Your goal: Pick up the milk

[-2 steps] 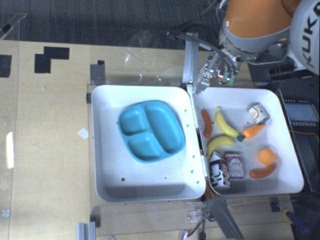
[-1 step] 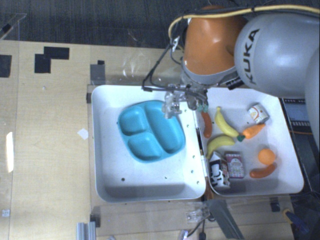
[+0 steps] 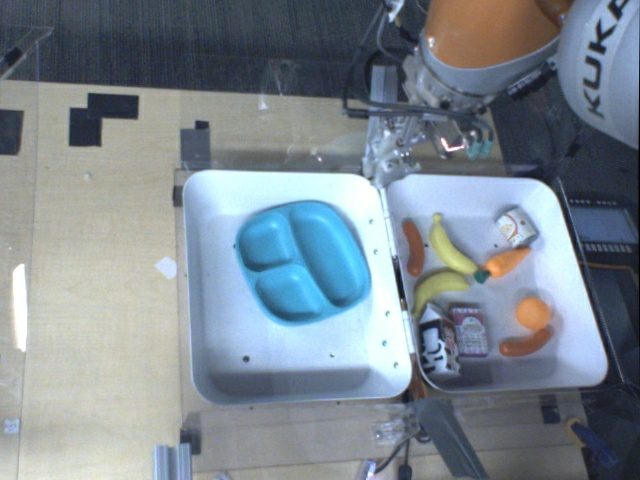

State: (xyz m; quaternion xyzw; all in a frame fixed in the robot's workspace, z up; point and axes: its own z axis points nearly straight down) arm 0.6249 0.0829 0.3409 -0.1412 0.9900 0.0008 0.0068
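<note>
Blue and moulded into three compartments, a plastic divided plate point(image 3: 302, 259) lies in the left white bin point(image 3: 210, 298) on the pale wooden worktop point(image 3: 90, 268). In the right white bin point(image 3: 580, 298), the black-and-white milk carton point(image 3: 435, 346) lies in the near-left corner against the dividing wall, its long axis running near to far. Just beside it sits a maroon snack packet point(image 3: 469, 331). Past the far rim hangs the metal claw point(image 3: 425, 143); whether it is wide or narrow I cannot tell.

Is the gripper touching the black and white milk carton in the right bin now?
Apart. The camera view shows the gripper above the far edge of the bins, while the milk carton lies at the near left corner of the right bin.
</note>
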